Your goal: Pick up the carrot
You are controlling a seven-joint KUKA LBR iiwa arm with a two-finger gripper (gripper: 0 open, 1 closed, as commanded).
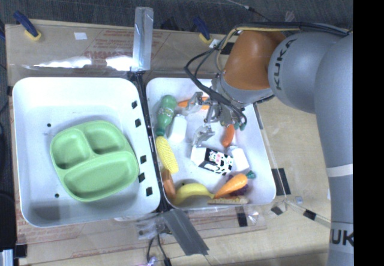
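The carrot [232,185], orange and tapered with a green tip at its right end, lies near the front right corner of the right bin [266,176]. A smaller orange piece [228,135] lies further back, against the right wall. My gripper [204,131] hangs low over the middle of the right bin, beneath the orange wrist band [249,62]. It is behind and left of the carrot and apart from it. The wrist's bulk and cables hide how the gripper stands.
The right bin also holds a green bottle [165,112], a corn cob [166,154], a banana [191,191], a black-and-white cow-patterned box [217,161] and an orange item [168,186] at the front left. A green divided plate [93,159] lies in the left bin [24,114].
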